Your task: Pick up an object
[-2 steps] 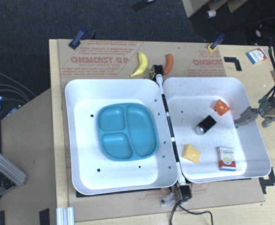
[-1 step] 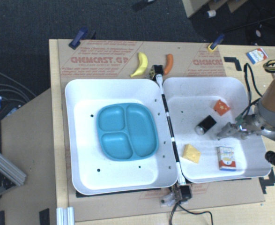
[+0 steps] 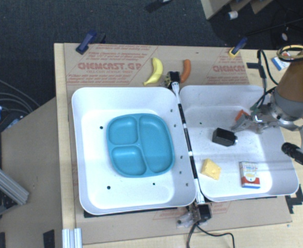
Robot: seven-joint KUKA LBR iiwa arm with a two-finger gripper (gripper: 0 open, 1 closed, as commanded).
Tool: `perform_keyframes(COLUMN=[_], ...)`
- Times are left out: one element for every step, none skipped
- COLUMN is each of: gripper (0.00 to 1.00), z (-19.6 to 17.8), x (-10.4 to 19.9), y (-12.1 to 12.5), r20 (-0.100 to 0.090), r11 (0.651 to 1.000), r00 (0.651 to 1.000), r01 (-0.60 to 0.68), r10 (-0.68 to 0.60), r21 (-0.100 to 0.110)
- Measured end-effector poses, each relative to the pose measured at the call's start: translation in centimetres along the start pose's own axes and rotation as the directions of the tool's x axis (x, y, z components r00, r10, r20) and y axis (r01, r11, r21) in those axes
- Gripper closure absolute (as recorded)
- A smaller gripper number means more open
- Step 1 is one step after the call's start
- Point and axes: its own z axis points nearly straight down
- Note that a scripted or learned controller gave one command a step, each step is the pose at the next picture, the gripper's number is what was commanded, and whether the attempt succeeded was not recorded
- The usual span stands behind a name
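Note:
The right bin [image 3: 275, 187] holds three loose things. A small black block [image 3: 224, 137] lies near its middle, a yellow wedge [image 3: 210, 169] sits toward the front left, and a white, red and blue box [image 3: 250, 174] lies at the front right. My gripper [image 3: 242, 122] hangs low over the right bin, just right of the black block and pointing toward it. A bit of red-orange shows at the gripper's tip. The grey arm with its orange band [image 3: 296, 84] comes in from the right edge.
The left bin [image 3: 89, 154] carries a blue divided plate [image 3: 140, 144]. Behind the bins, a yellow banana [image 3: 154, 71] and an orange carrot-like piece [image 3: 186, 70] lie on the board. Cables run along the right bin's far right side.

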Motion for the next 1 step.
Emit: perform_keyframes(gripper=[0.00], z=[-0.07], x=[3.01], y=[5.16], r20=[0.011], r11=[1.000], r00=[1.000], r01=[-0.004], r10=[0.004], r21=[-0.004])
